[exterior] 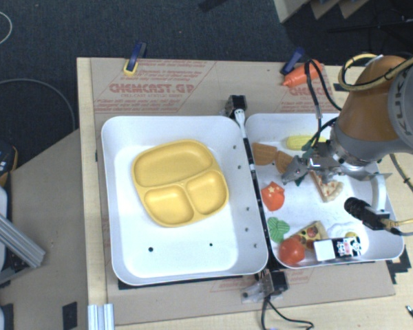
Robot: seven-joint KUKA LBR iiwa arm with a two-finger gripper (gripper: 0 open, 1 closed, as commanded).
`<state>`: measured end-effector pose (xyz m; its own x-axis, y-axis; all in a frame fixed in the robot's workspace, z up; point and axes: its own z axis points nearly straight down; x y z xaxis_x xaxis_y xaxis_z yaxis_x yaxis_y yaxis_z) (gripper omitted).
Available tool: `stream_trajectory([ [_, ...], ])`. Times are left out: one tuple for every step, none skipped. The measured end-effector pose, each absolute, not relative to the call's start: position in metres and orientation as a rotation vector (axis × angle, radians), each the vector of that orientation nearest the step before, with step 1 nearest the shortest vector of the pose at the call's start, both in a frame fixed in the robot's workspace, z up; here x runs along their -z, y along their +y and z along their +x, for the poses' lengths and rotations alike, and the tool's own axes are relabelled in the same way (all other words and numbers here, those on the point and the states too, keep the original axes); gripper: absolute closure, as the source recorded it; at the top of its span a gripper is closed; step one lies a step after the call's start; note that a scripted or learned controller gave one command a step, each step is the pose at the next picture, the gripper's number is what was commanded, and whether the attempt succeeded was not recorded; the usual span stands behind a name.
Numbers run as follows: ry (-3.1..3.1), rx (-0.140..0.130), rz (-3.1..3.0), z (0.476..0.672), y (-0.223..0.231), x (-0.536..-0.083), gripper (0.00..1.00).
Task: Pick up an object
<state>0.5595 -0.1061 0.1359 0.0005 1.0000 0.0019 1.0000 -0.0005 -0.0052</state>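
My gripper hangs low over the middle of the right bin, under the orange-banded wrist. Its dark fingers sit just right of a brown bread-like piece and above a red strawberry-like toy. A pizza slice lies right beside the gripper. A yellow corn-like piece rests near the bin's back wall. At the bin's front lie a green leafy toy, a red tomato, a small sandwich-like piece and a white and black box. Nothing shows between the fingers.
The left bin holds a yellow three-compartment plate. A black cylinder on the arm juts over the right bin's right side. Clamps sit at the bench's back edge, blue-yellow and orange.
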Motion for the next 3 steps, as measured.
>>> stream_trajectory([
  [-2.224, 0.016, -2.228, 0.564, -0.105, -0.090, 0.00],
  [-2.227, 0.014, -2.232, 0.564, -0.107, -0.101, 1.00],
  [-2.226, 0.006, -2.223, 0.561, -0.102, -0.163, 1.00],
])
